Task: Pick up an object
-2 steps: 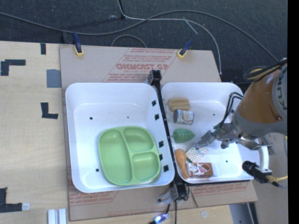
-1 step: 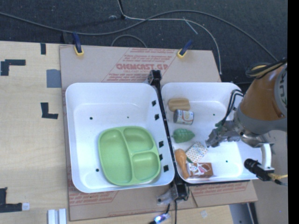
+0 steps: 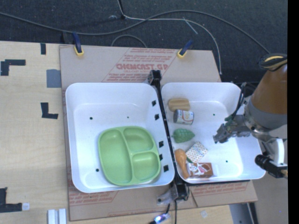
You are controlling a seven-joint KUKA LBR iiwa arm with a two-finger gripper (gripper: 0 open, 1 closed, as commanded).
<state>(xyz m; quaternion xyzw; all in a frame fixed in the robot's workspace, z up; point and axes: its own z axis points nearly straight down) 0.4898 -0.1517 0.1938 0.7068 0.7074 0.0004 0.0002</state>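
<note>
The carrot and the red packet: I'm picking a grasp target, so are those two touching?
Touching. In the camera view the carrot lies against the left edge of the red packet with no white bin floor between them.

Red print on the cardboard sheet (image 3: 140, 64) under the bins reads "CHEMCAST GP".

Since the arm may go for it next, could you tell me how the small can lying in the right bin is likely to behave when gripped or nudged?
The small can appears to lie on its side, so a nudge would probably roll it. Its rounded wall looks smooth and may slip in the claw unless pinched squarely. It sits close to the tan bread-like piece, which could get bumped.
</note>
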